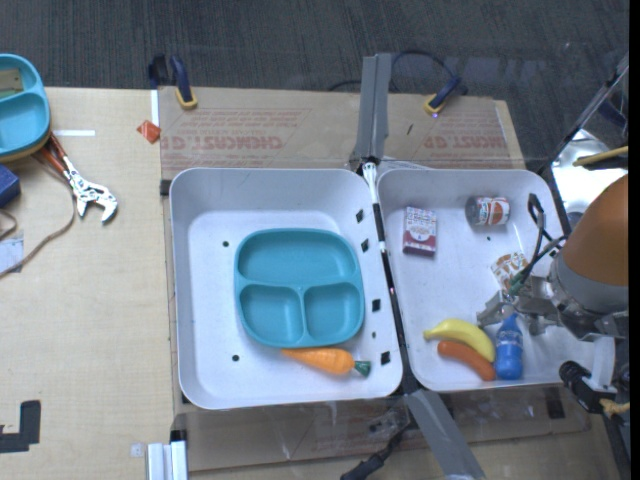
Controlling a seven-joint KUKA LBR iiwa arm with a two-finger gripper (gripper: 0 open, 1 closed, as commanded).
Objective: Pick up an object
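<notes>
On the wooden bench [90, 318] at far left, a teal dish [20, 103] cut off by the picture's edge, with a silver wrench [90, 198] just beside it

Next, the left white bin [185, 268], holding a teal divided plate [300, 288] with three compartments. Along the plate's near edge, a carrot [322, 360], lying crosswise, green stub to the right.

Then the right white bin [400, 298], touching the left one along a shared side. Toward its far left corner, a small red and white box [421, 231]. Nearer the front, a yellow banana [462, 335] curved over an orange sausage-shaped piece [468, 360], the two touching. Toward the far wall, a small can [488, 210] on its side. Below that in the picture, a crinkled printed packet [510, 266].

Near the front right of this bin, a blue bottle [508, 353]: small, plastic-looking, bright blue, lying right against the banana and the orange piece. Long axis running from the front wall toward the far wall, almost straight up and down in the picture. Cannot be told which end is the cap.

Directly over the bottle's far end, the gripper [512, 308], dark metal, reaching in from the right on the grey arm [590, 288] with its orange band [605, 233]. Cannot be told whether open or closed, nor whether touching the bottle
</notes>
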